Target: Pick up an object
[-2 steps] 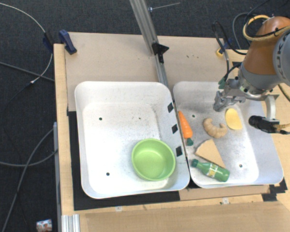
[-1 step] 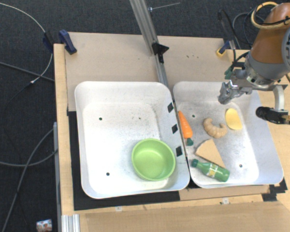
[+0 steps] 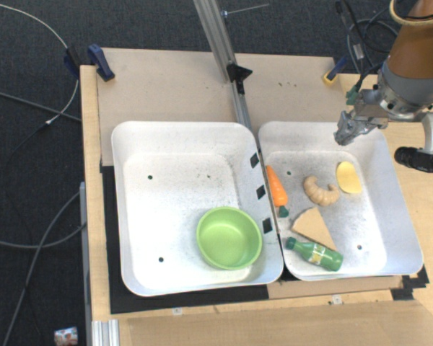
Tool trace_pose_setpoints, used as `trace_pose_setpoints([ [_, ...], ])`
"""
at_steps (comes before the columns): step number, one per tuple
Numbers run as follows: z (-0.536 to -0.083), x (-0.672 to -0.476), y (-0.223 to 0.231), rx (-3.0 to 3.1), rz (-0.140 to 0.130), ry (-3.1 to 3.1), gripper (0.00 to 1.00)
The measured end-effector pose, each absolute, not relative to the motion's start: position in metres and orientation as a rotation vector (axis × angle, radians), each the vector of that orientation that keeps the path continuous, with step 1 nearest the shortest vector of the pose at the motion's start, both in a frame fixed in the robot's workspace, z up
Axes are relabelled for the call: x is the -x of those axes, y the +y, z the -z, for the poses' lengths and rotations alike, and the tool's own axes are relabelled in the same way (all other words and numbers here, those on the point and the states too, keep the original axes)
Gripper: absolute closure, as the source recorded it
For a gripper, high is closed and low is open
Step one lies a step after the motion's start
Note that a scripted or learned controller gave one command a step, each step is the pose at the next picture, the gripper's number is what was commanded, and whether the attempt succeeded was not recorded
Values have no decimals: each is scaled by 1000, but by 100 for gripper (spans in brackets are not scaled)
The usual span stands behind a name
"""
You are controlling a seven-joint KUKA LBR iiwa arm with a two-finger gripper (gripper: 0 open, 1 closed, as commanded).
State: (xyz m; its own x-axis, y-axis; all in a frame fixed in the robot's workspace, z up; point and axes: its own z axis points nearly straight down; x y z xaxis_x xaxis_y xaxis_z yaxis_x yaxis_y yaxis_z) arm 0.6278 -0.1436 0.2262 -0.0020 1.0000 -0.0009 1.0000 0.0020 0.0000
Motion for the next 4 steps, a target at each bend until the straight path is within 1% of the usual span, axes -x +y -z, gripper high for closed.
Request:
trace_pose_setpoints([
  [1, -234, -629, -93, -2216, 2, 2229, 100],
  [2, -229, -624, -30, -2216, 3, 2231, 100],
  [3, -239, -616, 24, -2216, 2, 2230, 100],
  [4, -226, -612, 77, -2218, 6, 2229, 100],
])
